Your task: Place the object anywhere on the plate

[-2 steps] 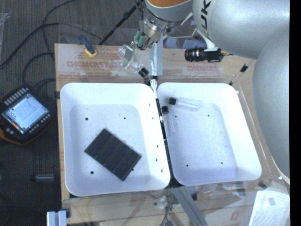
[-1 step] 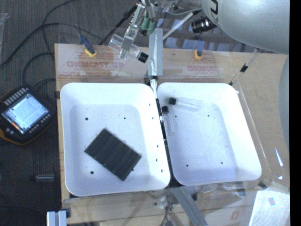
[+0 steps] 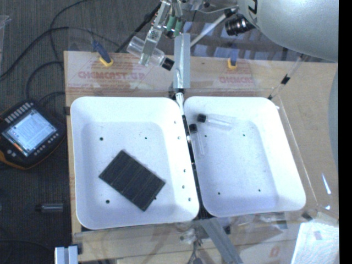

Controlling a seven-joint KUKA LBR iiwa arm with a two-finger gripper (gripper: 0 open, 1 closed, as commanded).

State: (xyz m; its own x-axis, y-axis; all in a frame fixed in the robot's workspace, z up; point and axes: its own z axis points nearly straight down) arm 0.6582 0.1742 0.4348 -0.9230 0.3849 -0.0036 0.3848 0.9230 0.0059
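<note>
1. Found the end effector [image 3: 155, 32] raised over the far edge of the surface [image 3: 82, 70], behind the left bin [image 3: 82, 147].
2. Made out a clear tube [image 3: 146, 47] with a dark cap just beneath it; could not tell whether clenched on it or released.
3. Noted the dark ridged plate [image 3: 132, 179] lying flat in the left bin, well apart from that tube.
4. Saw two more capped tubes [image 3: 212, 121] in the right bin [image 3: 286, 147].
5. Judged the carry step in hand, if held; next called for travel over the plate, then lowering and letting go.
6. Lost the tube's outline to glare.
</note>
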